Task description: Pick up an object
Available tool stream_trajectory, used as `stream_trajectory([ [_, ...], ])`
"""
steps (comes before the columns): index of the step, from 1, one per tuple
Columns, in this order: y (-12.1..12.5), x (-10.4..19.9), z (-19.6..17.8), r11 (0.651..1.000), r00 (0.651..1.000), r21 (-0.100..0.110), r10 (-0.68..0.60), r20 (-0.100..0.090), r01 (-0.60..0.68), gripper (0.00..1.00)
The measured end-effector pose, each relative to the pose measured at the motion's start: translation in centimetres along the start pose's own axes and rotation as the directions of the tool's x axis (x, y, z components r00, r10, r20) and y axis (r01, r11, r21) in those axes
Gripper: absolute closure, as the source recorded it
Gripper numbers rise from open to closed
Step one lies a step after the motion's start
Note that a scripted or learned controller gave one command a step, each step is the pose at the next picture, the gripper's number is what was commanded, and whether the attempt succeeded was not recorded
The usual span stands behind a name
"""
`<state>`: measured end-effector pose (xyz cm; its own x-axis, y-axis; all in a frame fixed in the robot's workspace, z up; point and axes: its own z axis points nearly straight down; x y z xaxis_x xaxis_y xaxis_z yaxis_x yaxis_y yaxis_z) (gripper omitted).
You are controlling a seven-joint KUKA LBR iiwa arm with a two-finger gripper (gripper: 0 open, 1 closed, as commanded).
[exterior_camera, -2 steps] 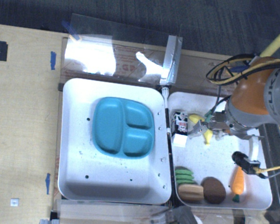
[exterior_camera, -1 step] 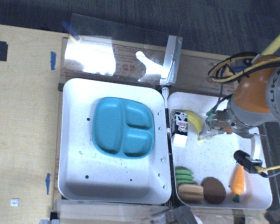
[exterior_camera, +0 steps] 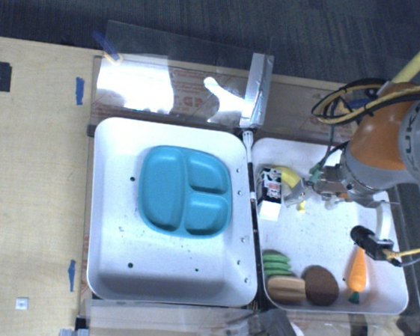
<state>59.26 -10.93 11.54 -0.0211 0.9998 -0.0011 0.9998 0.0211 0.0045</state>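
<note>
The arm (exterior_camera: 405,140) enters from the upper right of the frame, its orange band above the right bin (exterior_camera: 394,301). The gripper (exterior_camera: 297,192) sits low in the upper left part of that bin, pointing toward frame left. Whether it is open or closed cannot be told at this size, and nothing can be seen held in it.

Just left of the gripper, against the bin's left wall, lies a small black-and-white box (exterior_camera: 271,185); its printing is too small to read. A yellow piece (exterior_camera: 290,178) lies touching it on its right, its long axis slanting from upper left to lower right.

Along the bin's lower edge lie a green ridged toy (exterior_camera: 275,263), a tan block (exterior_camera: 286,288) and a dark brown rounded object (exterior_camera: 321,284), close together. To their right an orange carrot toy (exterior_camera: 358,273) stands with its long axis near vertical in the frame, green end at the bottom.

The left bin (exterior_camera: 110,250) holds a blue divided plate (exterior_camera: 186,191) near its centre.
</note>
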Motion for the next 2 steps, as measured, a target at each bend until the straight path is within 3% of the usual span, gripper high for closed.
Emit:
stream_trajectory([
  [1, -3.2, -1.3, 2.8, 0.995, 0.995, 0.000, 0.098, -0.002, -0.098, 0.00],
  [2, 4.2, -0.5, 2.9, 0.999, 0.999, 0.000, -0.050, 0.000, 0.050, 0.00],
])
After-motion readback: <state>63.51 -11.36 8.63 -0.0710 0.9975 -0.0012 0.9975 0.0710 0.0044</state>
